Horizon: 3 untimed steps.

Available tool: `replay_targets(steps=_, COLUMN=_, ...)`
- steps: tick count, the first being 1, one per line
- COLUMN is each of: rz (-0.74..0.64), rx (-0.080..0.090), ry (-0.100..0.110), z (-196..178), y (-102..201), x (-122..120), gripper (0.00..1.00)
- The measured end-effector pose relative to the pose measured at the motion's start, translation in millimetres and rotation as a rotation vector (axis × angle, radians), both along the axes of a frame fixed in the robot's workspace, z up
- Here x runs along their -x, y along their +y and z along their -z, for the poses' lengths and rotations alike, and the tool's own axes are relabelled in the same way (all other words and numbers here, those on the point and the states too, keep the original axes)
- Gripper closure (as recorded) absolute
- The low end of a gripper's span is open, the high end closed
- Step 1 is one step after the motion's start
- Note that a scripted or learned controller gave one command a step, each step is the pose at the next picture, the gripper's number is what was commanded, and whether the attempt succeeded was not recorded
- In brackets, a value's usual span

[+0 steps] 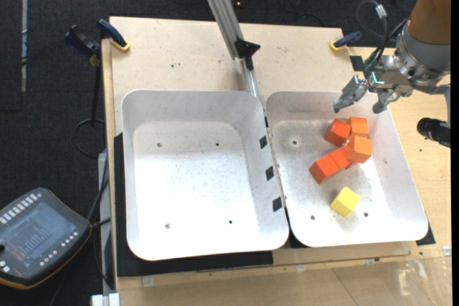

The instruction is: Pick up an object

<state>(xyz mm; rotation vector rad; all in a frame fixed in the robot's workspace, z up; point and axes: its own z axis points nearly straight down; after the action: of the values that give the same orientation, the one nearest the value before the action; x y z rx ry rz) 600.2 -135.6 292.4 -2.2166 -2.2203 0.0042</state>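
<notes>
Yellow block [345, 201], orange blocks [342, 148] — end effector [366, 98] above

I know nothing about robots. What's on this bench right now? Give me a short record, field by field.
arm: grey with an orange band, reaching in from the right
hand: fingers spread open, holding nothing, above the far edge of the right bin
right bin: orange blocks and one yellow block
orange blocks: clustered together, just below the hand
yellow block: apart from the cluster, nearer the camera
left bin: shallow, white, speckled floor
task progress: nothing picked up yet
</notes>
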Motion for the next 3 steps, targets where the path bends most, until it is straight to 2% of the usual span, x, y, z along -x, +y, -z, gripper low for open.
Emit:
replay_targets(steps=1, rz=0.0, rx=0.001, ry=-0.004, z=-2, y=0, x=-1, gripper=0.0)
replay_targets(steps=3, rz=0.002, rx=0.0, ry=0.002, z=113, y=1, x=16, gripper=0.0)
